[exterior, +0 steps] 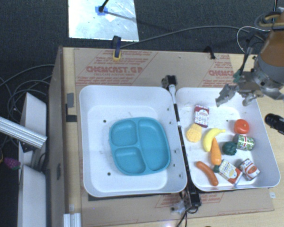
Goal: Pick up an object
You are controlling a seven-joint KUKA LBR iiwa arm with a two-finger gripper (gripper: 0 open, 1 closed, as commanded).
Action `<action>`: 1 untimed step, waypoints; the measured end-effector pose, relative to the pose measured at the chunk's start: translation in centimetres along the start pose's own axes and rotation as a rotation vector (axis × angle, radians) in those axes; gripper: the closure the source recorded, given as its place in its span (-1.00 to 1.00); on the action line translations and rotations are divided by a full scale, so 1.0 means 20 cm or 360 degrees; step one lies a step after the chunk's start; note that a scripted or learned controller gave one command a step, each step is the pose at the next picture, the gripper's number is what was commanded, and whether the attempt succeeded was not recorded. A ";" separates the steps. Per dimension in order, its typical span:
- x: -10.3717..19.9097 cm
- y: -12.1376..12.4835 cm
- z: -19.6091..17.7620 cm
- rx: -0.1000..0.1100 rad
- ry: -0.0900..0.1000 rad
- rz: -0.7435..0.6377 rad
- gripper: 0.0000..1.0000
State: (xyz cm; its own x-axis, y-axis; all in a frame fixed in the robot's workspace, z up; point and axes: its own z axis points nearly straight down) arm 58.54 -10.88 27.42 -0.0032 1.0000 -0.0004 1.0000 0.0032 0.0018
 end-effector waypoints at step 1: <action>-0.04 -0.19 0.39 0.0004 0.0001 0.0004 -1.00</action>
State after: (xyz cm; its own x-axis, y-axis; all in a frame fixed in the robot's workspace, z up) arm 54.68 -11.68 19.64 -0.0010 1.0000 0.0000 1.0000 0.0010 -0.0008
